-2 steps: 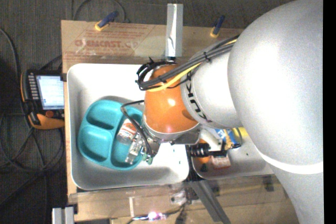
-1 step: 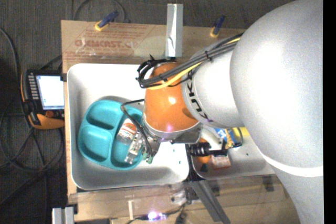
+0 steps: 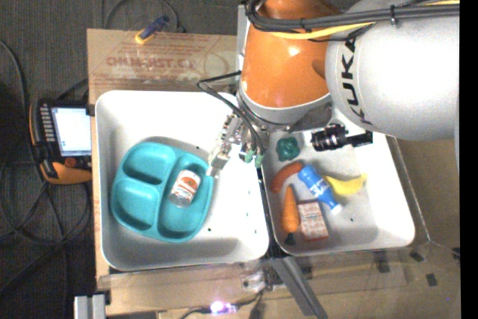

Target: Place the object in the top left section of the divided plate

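A teal plastic divided plate (image 3: 142, 194) lies in the left shallow white bin (image 3: 231, 231), with a small white pill bottle (image 3: 185, 187) lying in its right-hand section. The tool (image 3: 222, 155) hangs just beside the plate's upper right rim. The right white bin (image 3: 392, 224) holds an orange carrot (image 3: 290, 211), a yellow banana (image 3: 346, 184) and a blue bottle (image 3: 317, 188).

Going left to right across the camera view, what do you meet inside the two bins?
Divided plate → small bottle on the plate → pincer → carrot → blue bottle → banana.

Bench (image 3: 104, 71) bears two white bins: left bin (image 3: 149, 104), right bin (image 3: 399, 224), side by side.
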{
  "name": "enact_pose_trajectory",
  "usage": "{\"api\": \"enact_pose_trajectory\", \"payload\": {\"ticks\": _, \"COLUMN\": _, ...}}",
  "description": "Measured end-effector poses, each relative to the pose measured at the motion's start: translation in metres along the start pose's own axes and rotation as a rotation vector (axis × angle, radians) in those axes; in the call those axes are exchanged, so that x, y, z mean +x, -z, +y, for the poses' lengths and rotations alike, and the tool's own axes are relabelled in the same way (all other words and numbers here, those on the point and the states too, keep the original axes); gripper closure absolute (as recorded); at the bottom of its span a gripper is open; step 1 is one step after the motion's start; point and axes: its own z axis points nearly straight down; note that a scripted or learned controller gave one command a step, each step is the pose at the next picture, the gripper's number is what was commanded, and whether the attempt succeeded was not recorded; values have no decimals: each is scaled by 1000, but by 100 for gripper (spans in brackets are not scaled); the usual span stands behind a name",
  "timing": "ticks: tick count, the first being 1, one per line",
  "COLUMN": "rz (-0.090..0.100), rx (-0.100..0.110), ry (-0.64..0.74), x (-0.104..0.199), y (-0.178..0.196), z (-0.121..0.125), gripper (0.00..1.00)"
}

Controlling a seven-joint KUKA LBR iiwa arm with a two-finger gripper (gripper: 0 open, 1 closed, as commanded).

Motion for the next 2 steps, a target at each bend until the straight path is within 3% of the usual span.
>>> {"api": "enact_pose_trajectory", "payload": {"ticks": 1, "rz": -2, "rx": 0, "ry": 28, "x": -2, "y": 115, "z": 3, "gripper": 100}}
{"api": "enact_pose_trajectory", "payload": {"ticks": 2, "rz": 2, "rx": 1, "ry": -96, "x": -11, "y": 22, "z": 4, "gripper": 100}}
